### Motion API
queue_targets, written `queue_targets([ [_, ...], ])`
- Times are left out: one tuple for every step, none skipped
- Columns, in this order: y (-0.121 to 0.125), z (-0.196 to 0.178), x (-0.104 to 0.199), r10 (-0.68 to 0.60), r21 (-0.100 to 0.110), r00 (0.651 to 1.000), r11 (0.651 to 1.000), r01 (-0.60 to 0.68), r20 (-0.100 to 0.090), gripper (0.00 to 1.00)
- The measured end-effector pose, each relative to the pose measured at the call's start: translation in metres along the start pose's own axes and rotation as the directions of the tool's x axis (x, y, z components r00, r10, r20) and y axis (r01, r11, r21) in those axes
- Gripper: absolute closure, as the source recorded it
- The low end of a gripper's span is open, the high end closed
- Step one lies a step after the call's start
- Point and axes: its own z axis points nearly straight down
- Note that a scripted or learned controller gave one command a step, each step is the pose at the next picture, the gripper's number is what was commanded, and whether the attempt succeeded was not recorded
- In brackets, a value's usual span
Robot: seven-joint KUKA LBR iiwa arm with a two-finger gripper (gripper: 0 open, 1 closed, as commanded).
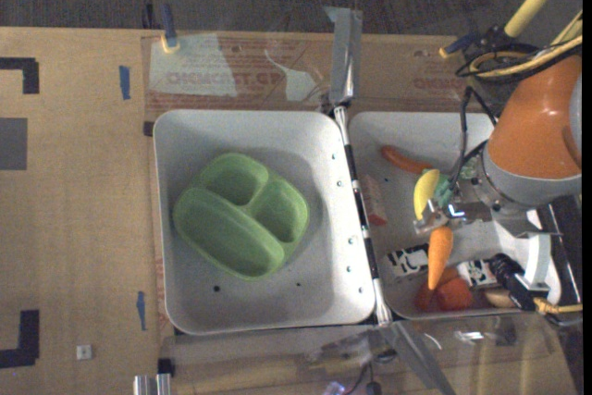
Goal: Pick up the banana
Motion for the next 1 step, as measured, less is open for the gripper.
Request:
queue_targets([
  [-0.0114,0.0732,-0.0221,-0.022,-0.015,1.000,1.000,0.022,0.006,1.00],
])
